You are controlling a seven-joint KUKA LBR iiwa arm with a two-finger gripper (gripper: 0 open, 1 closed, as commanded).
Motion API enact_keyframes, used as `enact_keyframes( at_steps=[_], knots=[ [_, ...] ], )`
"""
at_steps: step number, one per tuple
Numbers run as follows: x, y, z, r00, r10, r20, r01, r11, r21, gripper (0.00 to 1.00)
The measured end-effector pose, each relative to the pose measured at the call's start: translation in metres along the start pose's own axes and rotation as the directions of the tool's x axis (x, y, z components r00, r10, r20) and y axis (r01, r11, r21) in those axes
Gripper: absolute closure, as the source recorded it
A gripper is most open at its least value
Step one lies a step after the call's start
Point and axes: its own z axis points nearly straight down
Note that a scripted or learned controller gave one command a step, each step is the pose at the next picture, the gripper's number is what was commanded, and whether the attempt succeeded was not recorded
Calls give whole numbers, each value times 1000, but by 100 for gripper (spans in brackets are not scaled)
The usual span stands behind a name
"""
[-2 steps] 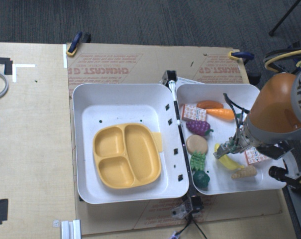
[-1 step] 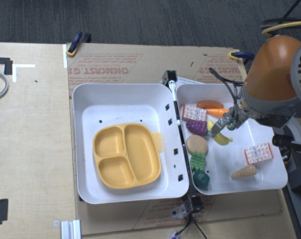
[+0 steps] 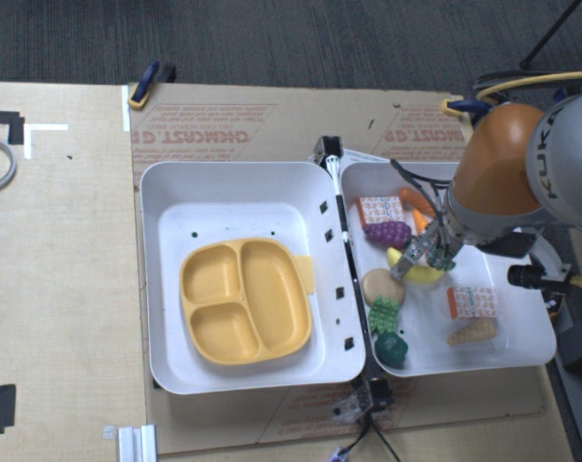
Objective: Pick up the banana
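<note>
I see the left bin [image 3: 165, 287] holding the yellow divided plate [image 3: 244, 299], well left of the banana. The right bin [image 3: 521, 349] holds the clutter. The arm [image 3: 507, 166] comes in from the right, orange band over the bin's upper part, gripper [image 3: 428, 255] down right on top of the banana [image 3: 420, 273]. Can't tell whether the fingers are spread or pinched, or whether they grip anything; the wrist hides that. The banana sits mid-bin, only partly showing; its long axis seems to run roughly left-right, left tip toward the divider, but I can't confirm.

Around the banana:
- purple grapes [image 3: 389, 232] just above-left
- tan round bun [image 3: 380, 285] touching or just left
- red-white packet [image 3: 474, 301] right
- bread roll [image 3: 472, 332] lower right
- dark green vegetable [image 3: 391, 348] below
</note>
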Motion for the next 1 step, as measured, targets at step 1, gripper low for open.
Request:
enact_keyframes(
  at_steps=[1],
  knots=[
    [0,0,0,1000,0,0,0,1000,0,0]
  ],
)
